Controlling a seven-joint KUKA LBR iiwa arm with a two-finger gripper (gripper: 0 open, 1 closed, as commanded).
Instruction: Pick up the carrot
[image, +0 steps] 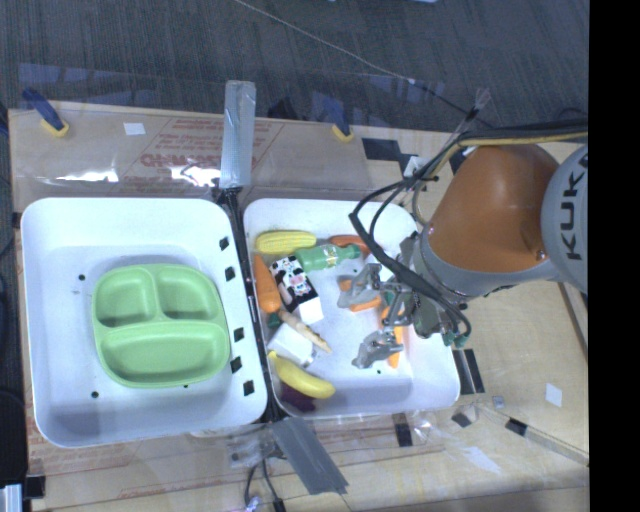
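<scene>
Camera view: carrot (266, 285) by right bin's (430, 385) left wall, at 9 o'clock from hand (385, 335). Well apart. Hand's grip state unclear.

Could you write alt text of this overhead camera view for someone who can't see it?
A grey robot arm's pincer hangs over the right white bin, amid toy food including an orange carrot and a yellow banana. The left white bin holds a green divided plate.

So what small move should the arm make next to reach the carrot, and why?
Probably shift the hand across the right bin toward the carrot. The carrot lies along that bin's left wall, beside the corn, while the hand hangs near the bin's right side, apart from it.
</scene>
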